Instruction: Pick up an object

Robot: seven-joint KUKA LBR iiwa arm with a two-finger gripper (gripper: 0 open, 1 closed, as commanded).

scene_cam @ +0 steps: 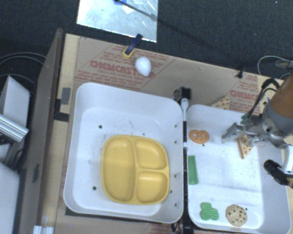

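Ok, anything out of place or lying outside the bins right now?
Yes. A white egg-shaped object lies on the cardboard behind the left bin, and a cracker-like piece lies on the cardboard behind the right bin. Both are outside the bins.

Left bin (pixel 85 131): floor largely taken up by a yellow tray (pixel 136 169); only a bare margin is left along the walls.
Right bin (pixel 274 220): open floor is found at centre, ringed by pretzel (pixel 199 136), green strip (pixel 192 169), green piece (pixel 209 211), cookie (pixel 236 214) and gripper (pixel 242 137) at the top.
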